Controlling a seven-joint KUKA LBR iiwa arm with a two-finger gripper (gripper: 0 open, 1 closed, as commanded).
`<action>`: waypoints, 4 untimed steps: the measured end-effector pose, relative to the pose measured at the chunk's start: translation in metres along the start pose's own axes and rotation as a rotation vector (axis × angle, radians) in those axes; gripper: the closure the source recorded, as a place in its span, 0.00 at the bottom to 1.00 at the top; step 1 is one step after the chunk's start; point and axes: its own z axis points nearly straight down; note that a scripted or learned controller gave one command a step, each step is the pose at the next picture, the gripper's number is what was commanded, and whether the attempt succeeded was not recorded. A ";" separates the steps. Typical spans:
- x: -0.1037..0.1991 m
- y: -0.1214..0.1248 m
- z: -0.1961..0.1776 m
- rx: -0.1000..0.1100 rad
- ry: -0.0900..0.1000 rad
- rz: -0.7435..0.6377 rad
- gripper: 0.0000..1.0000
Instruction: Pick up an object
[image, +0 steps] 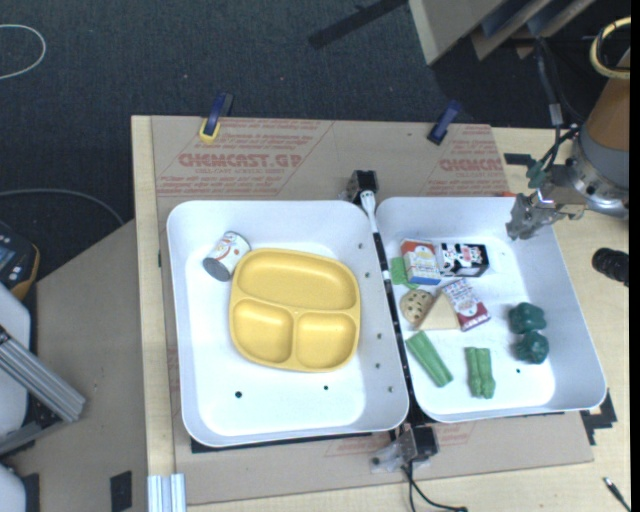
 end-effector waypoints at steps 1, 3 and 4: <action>0.051 0.001 -0.003 0.003 0.002 -0.001 1.00; 0.101 0.014 0.007 0.001 -0.001 0.004 1.00; 0.100 0.001 0.015 0.007 0.000 0.006 1.00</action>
